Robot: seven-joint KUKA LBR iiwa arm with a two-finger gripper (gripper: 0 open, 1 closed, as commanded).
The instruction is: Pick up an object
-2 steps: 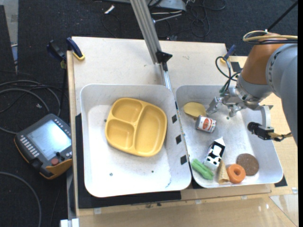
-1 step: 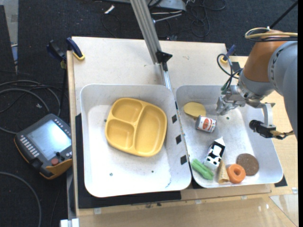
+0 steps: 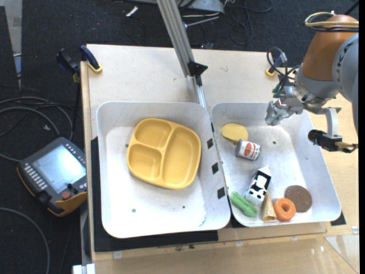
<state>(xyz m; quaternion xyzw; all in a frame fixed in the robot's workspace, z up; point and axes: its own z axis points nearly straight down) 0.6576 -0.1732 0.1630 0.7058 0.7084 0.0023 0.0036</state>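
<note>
Over the right bin, nothing picked yet, choosing a target

My arm (image 3: 331, 56) reaches in over the right bin (image 3: 319, 170), and my gripper (image 3: 276, 114) hangs above that bin's far bare corner with nothing between its fingers; I cannot tell from this slant how wide they stand. I judge this the approach step: next I need to come down over one piece and line up on it. The left bin (image 3: 114, 210) holds a big yellow divided plate (image 3: 164, 152). In my bin, the brown disc (image 3: 298, 198), the yellow lump (image 3: 234, 132) and the small can (image 3: 248, 149) lie nearest me, well apart from the walls. The milk carton (image 3: 259, 185), orange ring (image 3: 284, 209), green pod (image 3: 244, 204) and cone (image 3: 268, 209) crowd the near edge, touching or nearly so, awkward to close on singly
</note>
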